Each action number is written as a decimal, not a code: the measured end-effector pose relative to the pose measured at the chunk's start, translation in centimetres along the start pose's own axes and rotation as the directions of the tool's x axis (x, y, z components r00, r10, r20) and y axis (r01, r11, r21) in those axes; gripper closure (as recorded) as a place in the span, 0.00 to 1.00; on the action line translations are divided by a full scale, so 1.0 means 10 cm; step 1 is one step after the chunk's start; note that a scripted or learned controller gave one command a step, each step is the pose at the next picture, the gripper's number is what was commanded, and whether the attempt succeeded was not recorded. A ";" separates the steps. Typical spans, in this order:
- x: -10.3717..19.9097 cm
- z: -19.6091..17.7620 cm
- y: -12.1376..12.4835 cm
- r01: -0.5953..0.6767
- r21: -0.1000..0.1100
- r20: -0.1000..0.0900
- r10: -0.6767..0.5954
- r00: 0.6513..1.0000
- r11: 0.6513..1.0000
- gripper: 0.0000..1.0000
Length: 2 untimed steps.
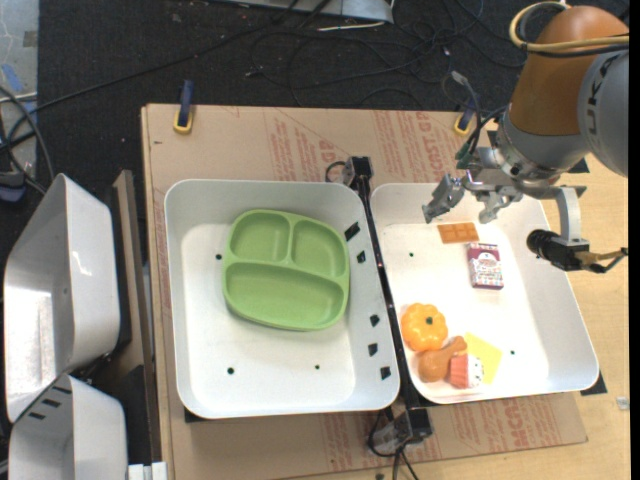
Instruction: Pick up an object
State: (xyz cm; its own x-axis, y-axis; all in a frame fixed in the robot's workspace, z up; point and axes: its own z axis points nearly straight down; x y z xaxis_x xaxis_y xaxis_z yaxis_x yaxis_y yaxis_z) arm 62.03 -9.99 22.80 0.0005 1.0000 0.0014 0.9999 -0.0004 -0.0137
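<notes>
Hovering released over the far edge of the right bin (560, 298), your pincer (468, 200) has the orange cracker (457, 233) lying flat just nearside of its spread fingers, long axis crosswise.

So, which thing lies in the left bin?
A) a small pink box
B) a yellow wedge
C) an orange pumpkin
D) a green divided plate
D: the green plate lies in the left bin; the pumpkin, pink box and yellow wedge lie in the right bin.
</notes>
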 end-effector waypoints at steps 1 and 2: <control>0.00 -0.08 0.02 0.002 -0.013 0.001 -0.002 1.000 1.000 0.00; 0.03 0.56 0.00 0.000 -0.007 0.001 0.000 1.000 1.000 0.00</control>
State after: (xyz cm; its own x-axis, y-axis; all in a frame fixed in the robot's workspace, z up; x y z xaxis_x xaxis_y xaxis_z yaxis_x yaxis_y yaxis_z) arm 61.92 -9.73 17.19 0.0007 1.0000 0.0003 1.0000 -0.0007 -0.0062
